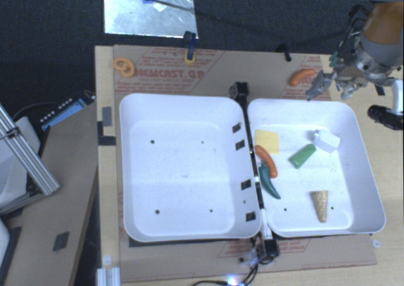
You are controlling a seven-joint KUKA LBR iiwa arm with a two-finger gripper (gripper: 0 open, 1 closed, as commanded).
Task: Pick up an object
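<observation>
The right bin [353, 127] holds a yellow square slab [267, 141], an orange-red sausage-like piece [266, 159], a dark green pepper [269, 184], a green block [302, 155], a white block [324, 140] and a tan cone [320, 204]. My gripper [332, 87] hangs above the far edge of the right bin, toward its right corner, with its two fingers spread apart and nothing between them.
The left bin [136, 120] stands beside the right one, joined by black clips along the middle. An orange toy [302, 76] lies on the board just behind the right bin. A pretzel shape [124, 66] sits at the board's far left, a yellow clamp [189, 54] behind.
</observation>
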